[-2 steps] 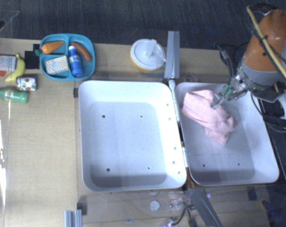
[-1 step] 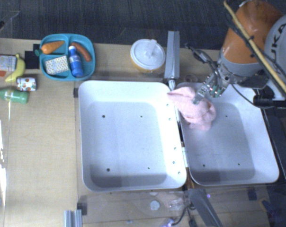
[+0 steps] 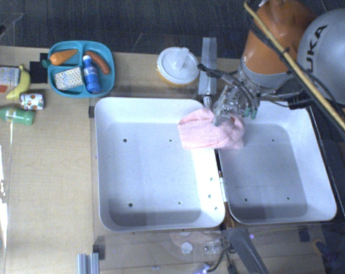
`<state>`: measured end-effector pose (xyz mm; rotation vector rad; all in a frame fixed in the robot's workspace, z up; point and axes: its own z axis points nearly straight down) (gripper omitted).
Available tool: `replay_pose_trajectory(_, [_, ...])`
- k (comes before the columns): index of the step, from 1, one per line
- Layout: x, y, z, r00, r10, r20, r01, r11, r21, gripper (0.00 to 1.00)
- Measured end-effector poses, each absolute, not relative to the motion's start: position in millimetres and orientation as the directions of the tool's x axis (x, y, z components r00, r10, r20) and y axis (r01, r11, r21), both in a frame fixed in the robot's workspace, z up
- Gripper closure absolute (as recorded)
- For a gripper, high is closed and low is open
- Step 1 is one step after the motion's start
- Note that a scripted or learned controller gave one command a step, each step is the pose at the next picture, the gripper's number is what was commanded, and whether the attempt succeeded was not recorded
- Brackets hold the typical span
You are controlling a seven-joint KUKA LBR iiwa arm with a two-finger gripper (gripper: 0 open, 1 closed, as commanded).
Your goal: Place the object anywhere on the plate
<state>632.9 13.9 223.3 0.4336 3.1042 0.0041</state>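
While the gripper (image 3: 227,117) stands clenched on the pink cloth (image 3: 209,131), which drapes across the divide between the two white bins (image 3: 155,210), transport appears in hand; next, locate the plate.

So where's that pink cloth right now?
The pink cloth is draped over the divide between the left bin and the right bin, near their far edge, directly under the claw.
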Motion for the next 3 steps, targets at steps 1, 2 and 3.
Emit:
replay_pose_trajectory(1, [642.3,69.4,235.2,-1.000,0.002,-0.009,0.002,1.000,0.003,1.00])
replay_pose_trajectory(2, [655.9,119.5,227.5,-1.000,-0.001,-0.008,-0.001,1.000,0.003,1.00])
replay_pose_trajectory(3, [656.1,119.5,228.0,-1.000,-0.001,-0.009,-0.001,1.000,0.003,0.00])
